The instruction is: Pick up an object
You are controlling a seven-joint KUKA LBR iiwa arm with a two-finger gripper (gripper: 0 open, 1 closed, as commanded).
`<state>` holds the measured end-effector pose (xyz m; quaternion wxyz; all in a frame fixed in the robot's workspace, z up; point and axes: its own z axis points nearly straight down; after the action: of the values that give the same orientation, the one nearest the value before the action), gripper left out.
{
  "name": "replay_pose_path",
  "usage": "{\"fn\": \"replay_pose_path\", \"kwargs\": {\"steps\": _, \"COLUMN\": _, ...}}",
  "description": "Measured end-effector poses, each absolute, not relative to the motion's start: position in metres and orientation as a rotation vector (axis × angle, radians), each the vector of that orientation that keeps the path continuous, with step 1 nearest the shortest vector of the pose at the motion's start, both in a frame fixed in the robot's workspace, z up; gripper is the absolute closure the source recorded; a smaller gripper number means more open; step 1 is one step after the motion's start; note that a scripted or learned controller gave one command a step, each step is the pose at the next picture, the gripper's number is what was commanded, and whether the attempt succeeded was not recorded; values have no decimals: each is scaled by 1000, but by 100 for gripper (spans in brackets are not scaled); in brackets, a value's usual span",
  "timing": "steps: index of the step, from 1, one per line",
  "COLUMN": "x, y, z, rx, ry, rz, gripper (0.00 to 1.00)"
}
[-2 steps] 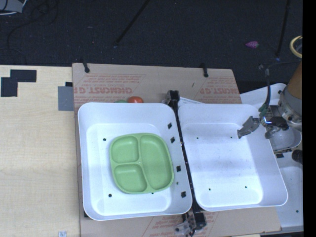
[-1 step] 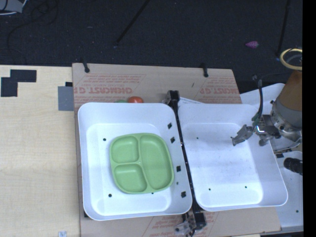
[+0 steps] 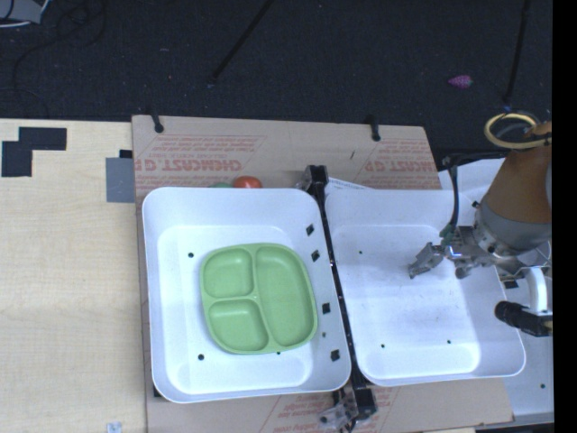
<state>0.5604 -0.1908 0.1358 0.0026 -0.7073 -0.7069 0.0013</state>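
End effector (image 3: 439, 258) over right bin (image 3: 406, 350), fingers' state unclear, green plate (image 3: 259, 298) in left bin (image 3: 171, 242)

- Two white bins (image 3: 171, 242) stand side by side on a cardboard sheet (image 3: 270, 152).
- Black cables (image 3: 243, 34) lie on the dark floor behind.

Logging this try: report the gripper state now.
Gripper: over the right bin, open or shut cannot be told.
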Motion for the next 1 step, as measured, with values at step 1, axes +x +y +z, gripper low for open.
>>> {"fn": "replay_pose_path", "kwargs": {"steps": 1, "x": 560, "y": -190, "z": 85, "rx": -2221, "ry": -2217, "rz": 3, "gripper": 0}}
